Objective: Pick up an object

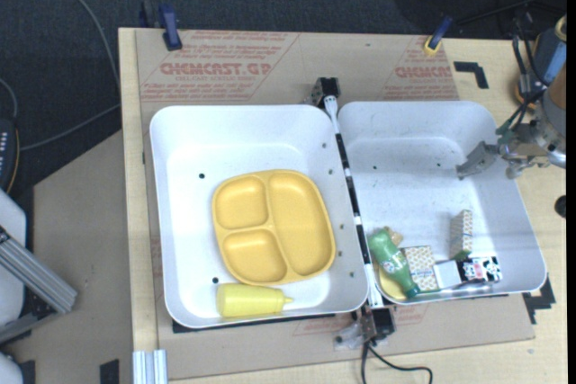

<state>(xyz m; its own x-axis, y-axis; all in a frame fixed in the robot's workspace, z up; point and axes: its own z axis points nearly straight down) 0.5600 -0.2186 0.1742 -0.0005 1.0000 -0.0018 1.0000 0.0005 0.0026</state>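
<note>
Down on the tabletop (225,58) sit two white bins side by side. One white bin (180,193) fills the left middle of the frame, and in it lies a yellow tray (273,225) with three parts (two small ones and one long one). Just below the tray, near the bottom wall of that bin, lies a yellow squeeze bottle (252,299) on its side, its tip pointing right. The other white bin (405,139) is on the right. Its things are all bunched along the bottom edge: a green bottle (391,258) lying at a slant with a bit of a yellow thing (390,285) peeking out under it, a small patterned box (421,269) touching the green bottle, a tall thin box (463,234) a little up and to the right, and a black and white box (480,268) close to the bottom right corner. The arm (549,76) comes in from the right side of the frame. Its tool (477,162) hangs over the upper right part of the right bin, well apart from the bunch of things below it. A grey finger (472,163) sticks out to the left, and nothing is seen held in the tool, but I cannot tell if it is open or closed.
</note>
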